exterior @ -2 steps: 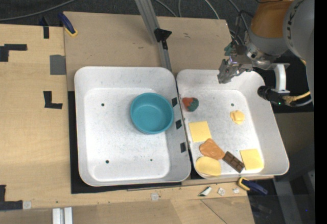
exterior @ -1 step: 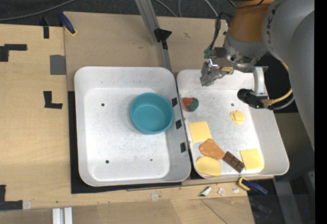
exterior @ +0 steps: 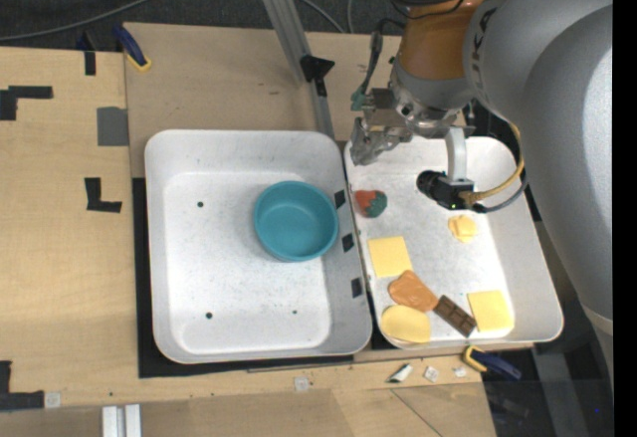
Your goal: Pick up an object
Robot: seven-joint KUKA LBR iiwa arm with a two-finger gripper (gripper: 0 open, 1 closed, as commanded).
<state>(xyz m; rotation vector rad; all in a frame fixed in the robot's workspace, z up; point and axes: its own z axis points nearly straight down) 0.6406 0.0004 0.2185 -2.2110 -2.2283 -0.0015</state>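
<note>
Reaching in from the right, the gripper (exterior: 366,148) hovers over the right bin (exterior: 528,256); grip unclear. One blue bowl (exterior: 295,219), two yellow squares (exterior: 389,255).

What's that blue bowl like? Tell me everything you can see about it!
The blue bowl is round and teal-blue, smooth like plastic, with a plain rim and nothing visible inside. It stands upright, open side up, on the floor of the left white bin, toward that bin's right side. Apart from the bin's floor, nothing touches it.
</note>
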